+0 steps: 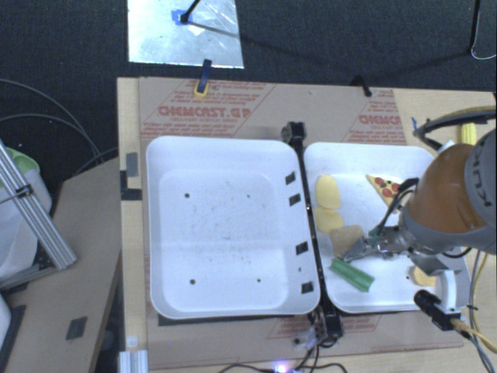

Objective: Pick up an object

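**Objects in right bin, claw low among them**

Objects for the pick all lie in the right bin (353, 158). A pale yellow piece (328, 192) sits near the bin's left wall, with a second, paler yellow piece (330, 221) touching it just below. A pizza slice (384, 183) lies toward the far side, apart from the yellow pair. A tan flat piece (348, 236) sits near the middle. A green stick (352, 275) lies at a slant near the front wall.

Arm (450, 200) comes in from the right, orange band bulking over the right half of that bin. Claw (360, 249) is down low, just over the tan piece and just behind the green stick. Its metal tips point left. Cannot tell whether the claw is open or closed, nor whether anything sits between its tips; the area is small and cluttered with cables.

Left bin (225, 154) shows only specks on its floor. Both bins sit on a brown board (210, 109) printed with red lettering, atop the tabletop (89, 231).
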Robot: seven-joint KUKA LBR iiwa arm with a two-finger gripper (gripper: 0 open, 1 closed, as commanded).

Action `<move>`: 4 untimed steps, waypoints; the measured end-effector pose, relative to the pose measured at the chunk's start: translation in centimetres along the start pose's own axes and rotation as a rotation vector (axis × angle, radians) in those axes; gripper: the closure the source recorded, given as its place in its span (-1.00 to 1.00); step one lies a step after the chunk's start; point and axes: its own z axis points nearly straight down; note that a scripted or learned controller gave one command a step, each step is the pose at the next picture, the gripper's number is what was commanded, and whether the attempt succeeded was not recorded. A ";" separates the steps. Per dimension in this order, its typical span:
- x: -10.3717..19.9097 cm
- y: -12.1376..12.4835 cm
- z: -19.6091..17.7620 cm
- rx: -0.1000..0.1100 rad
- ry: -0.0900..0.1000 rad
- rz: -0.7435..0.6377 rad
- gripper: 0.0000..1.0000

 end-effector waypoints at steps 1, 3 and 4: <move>3.1 6.1 0.0 -0.003 -0.002 -0.002 -1.00; 3.0 6.2 -2.2 -0.009 0.000 0.001 1.00; 3.0 6.2 -2.2 -0.008 0.000 0.001 -1.00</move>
